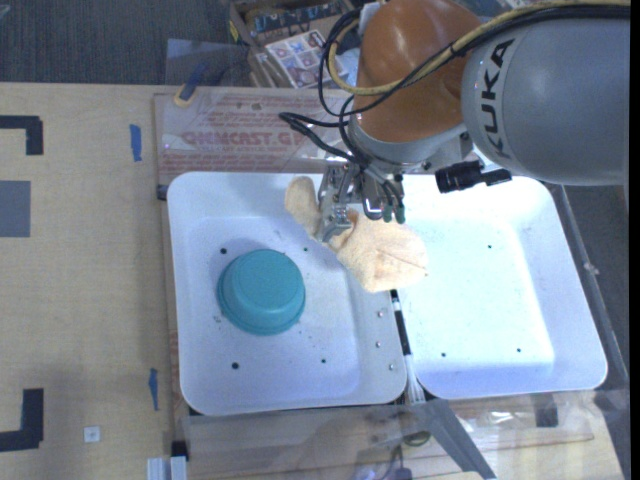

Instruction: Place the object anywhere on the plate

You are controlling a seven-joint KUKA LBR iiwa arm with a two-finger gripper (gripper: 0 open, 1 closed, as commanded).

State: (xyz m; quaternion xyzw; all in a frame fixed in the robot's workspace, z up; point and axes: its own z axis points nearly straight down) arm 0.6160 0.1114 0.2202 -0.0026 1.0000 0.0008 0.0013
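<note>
— What do you have on your left?

— You see the wooden surface [80, 298] with black corner marks and strips of blue tape [135, 142]. Next comes the left bin [200, 368], and in it a teal plate [262, 290], turned upside down like a shallow bowl, standing alone near the bin's middle.

— And the object?

— A crumpled beige cloth [380, 253] lies draped across the ridge where the left bin meets the right bin [500, 298], near their far edge, well apart from the plate. Part of it sticks up behind the gripper.

— The gripper?

— The gripper [336, 223] hangs right over the cloth's upper left part, its metal tips down at the fabric. You cannot tell whether they are spread or pinching. Black cables [310, 133] loop beside the wrist, and the grey arm [560, 78] covers the far right corner. Beyond the bins sits a box of papers [285, 43].
</note>
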